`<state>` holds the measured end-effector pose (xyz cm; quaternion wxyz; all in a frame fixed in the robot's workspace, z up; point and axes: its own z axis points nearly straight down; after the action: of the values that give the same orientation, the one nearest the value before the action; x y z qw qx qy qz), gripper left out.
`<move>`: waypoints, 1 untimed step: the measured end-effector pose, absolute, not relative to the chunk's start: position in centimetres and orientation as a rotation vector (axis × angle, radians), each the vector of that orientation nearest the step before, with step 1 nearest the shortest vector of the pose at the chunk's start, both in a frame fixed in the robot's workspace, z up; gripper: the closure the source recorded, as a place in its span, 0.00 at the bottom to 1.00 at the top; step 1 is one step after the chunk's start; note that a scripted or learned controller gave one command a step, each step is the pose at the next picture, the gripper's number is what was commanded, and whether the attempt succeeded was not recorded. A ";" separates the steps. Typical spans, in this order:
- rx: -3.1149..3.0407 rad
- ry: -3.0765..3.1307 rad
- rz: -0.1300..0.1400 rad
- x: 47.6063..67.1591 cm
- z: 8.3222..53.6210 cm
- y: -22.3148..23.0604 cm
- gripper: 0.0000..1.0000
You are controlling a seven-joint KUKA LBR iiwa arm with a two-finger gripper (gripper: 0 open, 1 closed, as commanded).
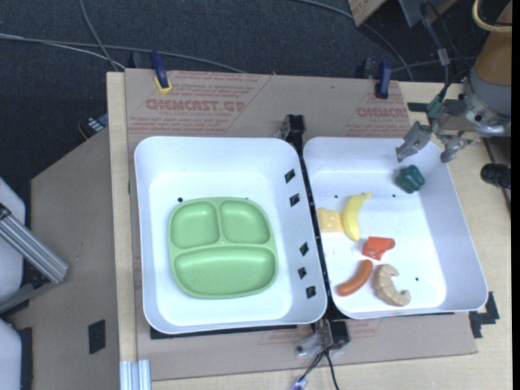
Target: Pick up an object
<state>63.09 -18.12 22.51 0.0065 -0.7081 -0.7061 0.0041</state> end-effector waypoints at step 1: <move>-2.221 -2.222 0.000 63.4 23.4 -18.1 0.00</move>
<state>63.37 -18.07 23.41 0.0002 -0.7070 -0.7073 0.0000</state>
